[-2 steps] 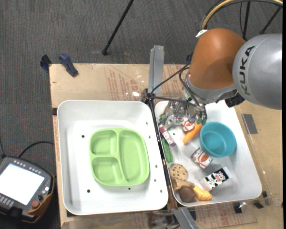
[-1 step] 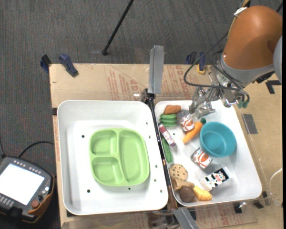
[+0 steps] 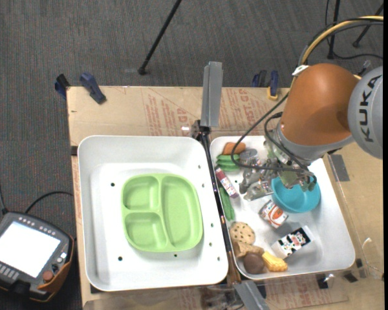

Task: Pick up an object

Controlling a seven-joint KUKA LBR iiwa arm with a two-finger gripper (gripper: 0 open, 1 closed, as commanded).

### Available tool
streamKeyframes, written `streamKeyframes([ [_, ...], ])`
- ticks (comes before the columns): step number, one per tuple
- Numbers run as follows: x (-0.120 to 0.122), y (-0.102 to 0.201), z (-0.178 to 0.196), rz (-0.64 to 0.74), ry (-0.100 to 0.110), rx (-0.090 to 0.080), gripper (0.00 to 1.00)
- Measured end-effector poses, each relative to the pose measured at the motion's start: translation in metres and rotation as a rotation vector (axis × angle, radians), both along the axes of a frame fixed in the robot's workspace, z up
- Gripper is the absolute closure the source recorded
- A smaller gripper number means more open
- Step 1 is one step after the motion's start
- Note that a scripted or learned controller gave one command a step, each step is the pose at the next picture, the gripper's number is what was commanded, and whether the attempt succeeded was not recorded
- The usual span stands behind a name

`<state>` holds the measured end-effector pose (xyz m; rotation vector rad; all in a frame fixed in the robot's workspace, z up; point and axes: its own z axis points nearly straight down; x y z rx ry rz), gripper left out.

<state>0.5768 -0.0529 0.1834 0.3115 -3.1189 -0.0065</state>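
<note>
My gripper hangs low over the middle of the right bin, under the arm's orange band. It sits just left of a blue bowl and above a small red and white can. Nothing can be seen held between its tips. A pink and white tube and a long green item lie by the bin's left wall. An orange item and a grey round piece are at the back, partly hidden by cables.
At the right bin's front lie cookies, a brown lump, a yellow piece and a black and white carton. The left bin holds a green divided plate. A handheld controller lies on the floor at left.
</note>
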Motion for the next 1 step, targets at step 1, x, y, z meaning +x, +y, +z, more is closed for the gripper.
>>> streamKeyframes([
  [1,-0.044,-0.0349,-0.0917,-0.187,-0.014,-0.002,1.0],
])
